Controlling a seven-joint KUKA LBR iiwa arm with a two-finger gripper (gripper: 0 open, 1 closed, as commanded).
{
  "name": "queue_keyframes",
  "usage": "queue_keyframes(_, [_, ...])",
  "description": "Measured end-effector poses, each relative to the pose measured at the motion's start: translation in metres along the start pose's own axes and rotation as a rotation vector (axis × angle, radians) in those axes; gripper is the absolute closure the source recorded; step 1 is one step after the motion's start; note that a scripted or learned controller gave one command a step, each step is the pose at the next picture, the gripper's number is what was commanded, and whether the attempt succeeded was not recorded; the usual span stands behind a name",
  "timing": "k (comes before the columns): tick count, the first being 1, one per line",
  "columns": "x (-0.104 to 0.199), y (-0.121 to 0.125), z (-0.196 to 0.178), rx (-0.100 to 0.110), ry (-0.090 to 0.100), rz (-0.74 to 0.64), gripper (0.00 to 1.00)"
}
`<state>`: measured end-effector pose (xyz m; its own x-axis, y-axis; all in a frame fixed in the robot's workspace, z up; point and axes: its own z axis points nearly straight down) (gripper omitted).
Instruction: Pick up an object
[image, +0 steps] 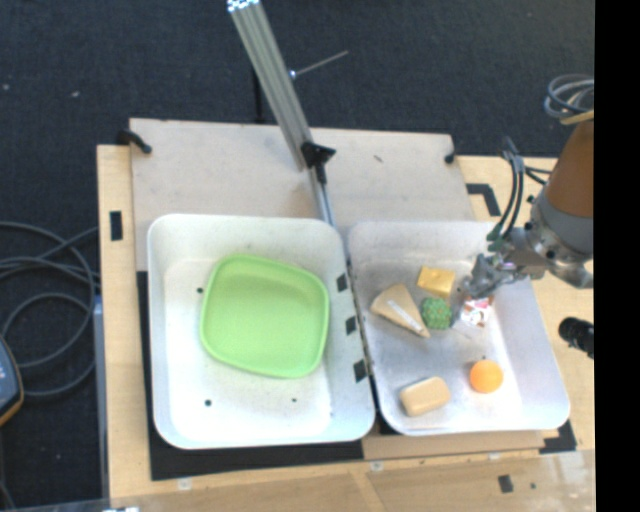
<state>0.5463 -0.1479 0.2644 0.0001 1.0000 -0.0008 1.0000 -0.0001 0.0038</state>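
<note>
A small white and red object (477, 313) is seen under the gripper (480, 290) in the right bin (530, 340), with a green ball (437, 314) touching at its 9 o'clock. The grip cannot be told.

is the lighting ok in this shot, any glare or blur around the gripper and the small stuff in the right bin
Camera view: lighting is even and soft, with only faint shadows under the green plate and the orange ball; no strong glare on the white bins; the gripper is small and slightly soft, so detail there and on the green item beside it is hard to read.
</note>
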Motion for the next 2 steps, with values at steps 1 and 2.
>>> queue_keyframes(1, [0.044, 0.024, 0.015, 0.004, 0.001, -0.003, 1.00])
queue_keyframes(2, [0.092, 0.038, 0.016, 0.003, 0.001, -0.004, 1.00])
